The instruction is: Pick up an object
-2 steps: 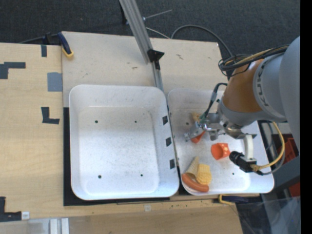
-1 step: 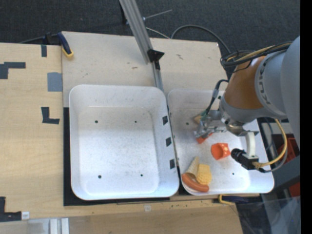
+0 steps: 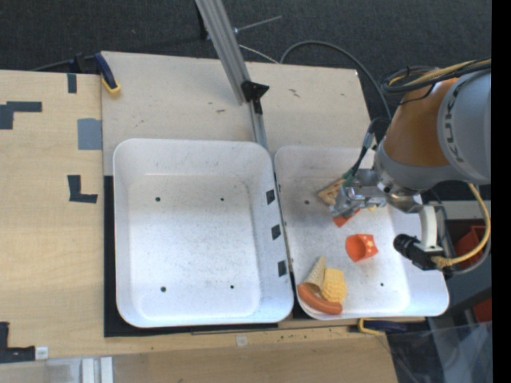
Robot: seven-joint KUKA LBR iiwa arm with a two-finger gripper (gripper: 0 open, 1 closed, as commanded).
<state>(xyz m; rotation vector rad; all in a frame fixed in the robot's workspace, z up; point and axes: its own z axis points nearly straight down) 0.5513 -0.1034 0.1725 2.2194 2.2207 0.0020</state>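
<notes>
hot dog (image 3: 318, 298) and corn cob (image 3: 333, 282) crowd the right bin's (image 3: 415, 294) front rim, orange cup (image 3: 361, 247) just beyond, end effector (image 3: 349, 203) over a tan piece (image 3: 329, 191), grip unreadable.

Two bins side by side on the bench (image 3: 184, 102): left bin (image 3: 128, 214), right bin (image 3: 299, 174). In the right bin: cup (image 3: 362, 247) near the right edge; corn cob (image 3: 334, 284) and hot dog (image 3: 318, 298) touching, at the front edge; gripper (image 3: 348, 200) over the middle, beside a pale piece (image 3: 328, 191).
</notes>
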